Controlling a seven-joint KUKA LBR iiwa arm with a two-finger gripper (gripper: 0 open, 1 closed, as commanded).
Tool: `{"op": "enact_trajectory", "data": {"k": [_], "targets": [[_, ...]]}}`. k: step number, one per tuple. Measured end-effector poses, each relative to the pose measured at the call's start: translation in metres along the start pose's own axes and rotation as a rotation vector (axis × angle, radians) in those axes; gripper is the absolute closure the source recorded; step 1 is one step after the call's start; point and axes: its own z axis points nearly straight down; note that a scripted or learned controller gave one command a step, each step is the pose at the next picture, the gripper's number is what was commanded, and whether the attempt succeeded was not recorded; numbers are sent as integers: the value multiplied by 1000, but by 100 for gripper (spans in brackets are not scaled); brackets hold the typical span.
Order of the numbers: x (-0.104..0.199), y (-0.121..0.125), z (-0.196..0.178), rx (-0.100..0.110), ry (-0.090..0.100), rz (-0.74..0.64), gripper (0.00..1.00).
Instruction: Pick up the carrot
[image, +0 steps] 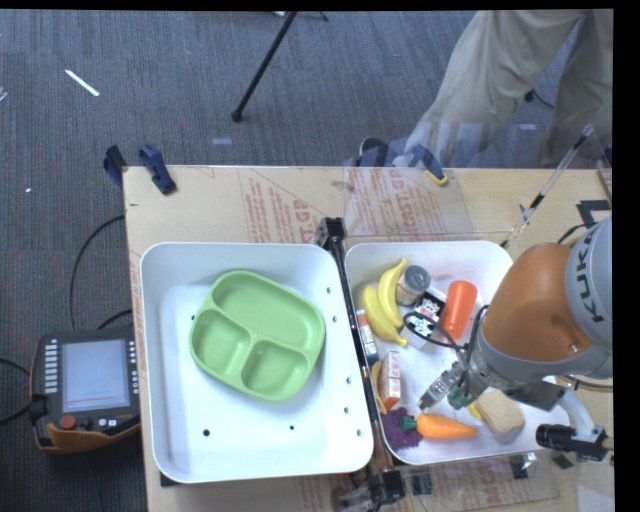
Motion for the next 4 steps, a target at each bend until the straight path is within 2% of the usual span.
{"op": "enact_trajectory", "data": {"k": [1, 2, 3, 4], "targets": [[-30, -26, 11, -5, -11, -45, 100], [-30, -26, 11, -6, -12, -43, 0], [-2, 2, 7, -18, -38, -432, 0], [-50, 58, -10, -8, -20, -466, 0]]}}
